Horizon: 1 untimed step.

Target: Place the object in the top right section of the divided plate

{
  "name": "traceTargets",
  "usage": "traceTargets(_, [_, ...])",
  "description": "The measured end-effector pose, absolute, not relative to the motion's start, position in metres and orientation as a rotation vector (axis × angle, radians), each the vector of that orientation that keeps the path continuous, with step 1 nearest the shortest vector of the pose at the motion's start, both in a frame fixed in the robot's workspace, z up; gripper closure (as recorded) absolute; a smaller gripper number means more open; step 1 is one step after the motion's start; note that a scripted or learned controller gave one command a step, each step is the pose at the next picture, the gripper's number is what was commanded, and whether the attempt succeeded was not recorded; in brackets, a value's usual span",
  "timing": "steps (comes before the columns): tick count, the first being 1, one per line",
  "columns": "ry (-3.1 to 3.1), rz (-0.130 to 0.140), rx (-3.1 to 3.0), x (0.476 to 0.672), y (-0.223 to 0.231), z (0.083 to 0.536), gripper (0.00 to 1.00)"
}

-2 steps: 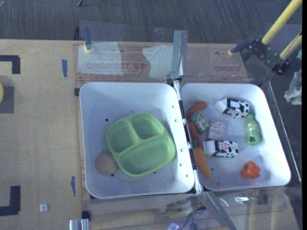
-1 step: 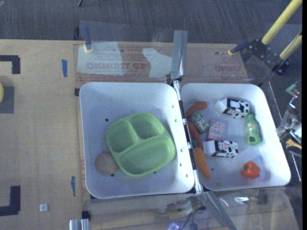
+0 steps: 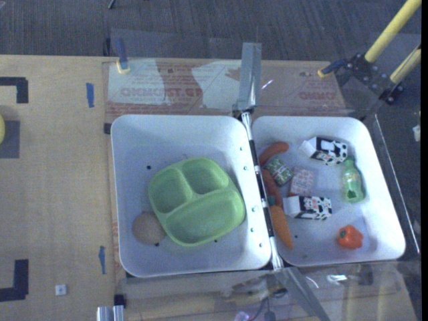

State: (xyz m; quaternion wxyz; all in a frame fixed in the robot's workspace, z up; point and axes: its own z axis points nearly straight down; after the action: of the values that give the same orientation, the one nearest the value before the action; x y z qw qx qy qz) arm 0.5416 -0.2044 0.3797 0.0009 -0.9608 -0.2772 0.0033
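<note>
From my feed I can see reddish lettering on the clear panel (image 3: pixel 175 85) lying on the desk (image 3: pixel 53 179) beyond the far edge of the bins — it appears reversed and too blurred to read. Another reddish strip on the far right — equally unreadable.

The worktop (image 3: pixel 53 199) is seen from a single fixed camera set high above, angled downward at a slant. Both white bins (image 3: pixel 127 139) are framed whole, with floor (image 3: pixel 200 5) visible beyond.

Plate (image 3: pixel 196 201) partly hides tan ball (image 3: pixel 147 227)
</note>
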Motion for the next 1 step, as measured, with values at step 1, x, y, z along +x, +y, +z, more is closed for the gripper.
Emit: traceTargets(1, [-0.321,0.010,-3.125,0.5355,-0.2229,0.4321,1.00])
